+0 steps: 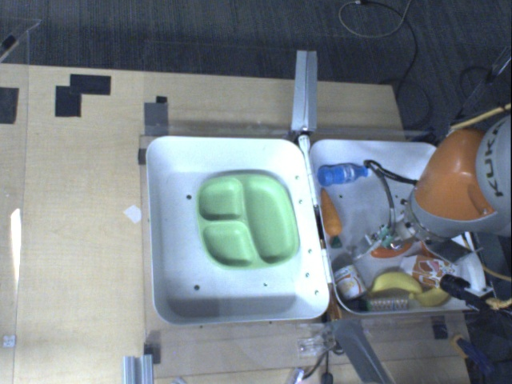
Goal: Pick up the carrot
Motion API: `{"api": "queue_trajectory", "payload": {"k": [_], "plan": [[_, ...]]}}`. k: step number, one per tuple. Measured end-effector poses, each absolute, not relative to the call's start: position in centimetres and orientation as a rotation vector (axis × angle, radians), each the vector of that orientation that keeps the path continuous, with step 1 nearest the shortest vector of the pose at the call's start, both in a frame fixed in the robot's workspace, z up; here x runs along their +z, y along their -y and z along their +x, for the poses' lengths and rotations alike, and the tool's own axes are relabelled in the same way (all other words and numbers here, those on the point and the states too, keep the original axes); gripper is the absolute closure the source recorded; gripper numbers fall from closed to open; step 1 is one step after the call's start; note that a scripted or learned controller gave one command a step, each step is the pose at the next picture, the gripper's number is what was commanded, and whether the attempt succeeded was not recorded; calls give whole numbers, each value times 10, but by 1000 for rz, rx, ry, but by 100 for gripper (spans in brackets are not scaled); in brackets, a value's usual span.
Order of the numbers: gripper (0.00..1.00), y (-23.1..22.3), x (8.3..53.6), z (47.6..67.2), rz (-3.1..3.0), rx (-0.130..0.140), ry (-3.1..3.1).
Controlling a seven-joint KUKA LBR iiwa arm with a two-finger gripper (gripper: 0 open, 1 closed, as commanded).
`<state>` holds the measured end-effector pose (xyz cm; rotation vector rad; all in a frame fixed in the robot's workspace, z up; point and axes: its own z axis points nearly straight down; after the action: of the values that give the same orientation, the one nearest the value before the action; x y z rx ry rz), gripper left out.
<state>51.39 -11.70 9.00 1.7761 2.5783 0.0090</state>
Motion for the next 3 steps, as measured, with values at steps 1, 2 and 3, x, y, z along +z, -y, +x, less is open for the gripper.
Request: {"api": "queue_trajectory", "payload": {"k": [1, 2, 3], "plan": [[100, 116, 102, 517, 1772, 17, -2573], [100, 132, 108, 544, 1981, 5, -2431], [100, 205, 117, 605, 2433, 4, -1981]]}}
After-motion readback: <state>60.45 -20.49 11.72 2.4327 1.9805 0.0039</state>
